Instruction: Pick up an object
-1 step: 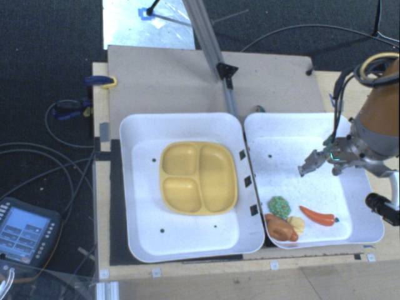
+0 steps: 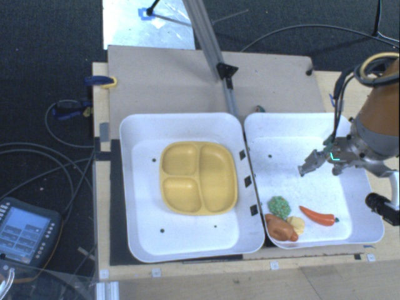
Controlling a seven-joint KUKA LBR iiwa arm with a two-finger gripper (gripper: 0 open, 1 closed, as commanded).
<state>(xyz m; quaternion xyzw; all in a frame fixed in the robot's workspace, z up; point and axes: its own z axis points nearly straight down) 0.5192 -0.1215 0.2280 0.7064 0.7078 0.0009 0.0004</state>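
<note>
1. Two shallow white plastic bins sit side by side on the bench. The left bin [image 2: 137, 167] carries a yellow three-compartment plastic plate [image 2: 199, 177], flat, roughly at its centre.
2. The right bin [image 2: 275, 130] has its objects clustered along the near edge: a green knobbly toy vegetable [image 2: 279, 206], a brown-orange rounded toy food piece [image 2: 280, 228] just below and touching it, and a small pale yellow piece [image 2: 298, 225] tucked against the brown one's right side.
3. A red-orange chili-shaped toy pepper [image 2: 317, 216] lies on its side just right of the cluster, pointed end toward the bin's right wall, apart from the green piece.
4. The grey arm with its orange band [image 2: 380, 108] reaches in from the right, above the right bin's right half.
5. The two-finger gripper [image 2: 310, 164] hangs over bare bin floor, above and well apart from the toy food. Nothing sits between its fingers; the tips appear close together, but the view is too small and blurred to say whether they are parted or closed.
6. No toy is lifted; all lie on the bin floor.
</note>
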